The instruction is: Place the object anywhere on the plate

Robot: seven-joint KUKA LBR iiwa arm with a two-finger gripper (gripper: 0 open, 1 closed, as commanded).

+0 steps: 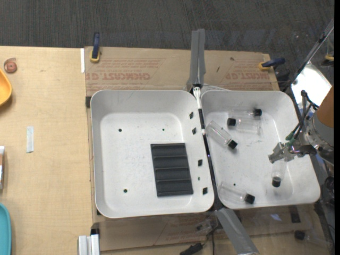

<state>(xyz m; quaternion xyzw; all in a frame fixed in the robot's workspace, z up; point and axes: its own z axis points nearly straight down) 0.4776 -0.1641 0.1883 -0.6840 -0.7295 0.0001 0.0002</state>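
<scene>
A black ribbed plate [171, 169] lies flat in the left white bin [106, 142], right of its middle. Several clear vials with black caps lie in the right bin [287, 102]: two at the back [244, 120], one near the left wall [221, 135], one at the front [240, 195]. One more vial [276, 175] sits at the right. My gripper [280, 154] hangs over the right bin's right side, just above that last vial. I see nothing held in it.
A metal divider post [197, 57] rises between the bins at the back. Clamps [95, 51] hold the cardboard underlay at the back corners. The wooden table on the left carries a small orange dish [3, 89] and a teal item [4, 232].
</scene>
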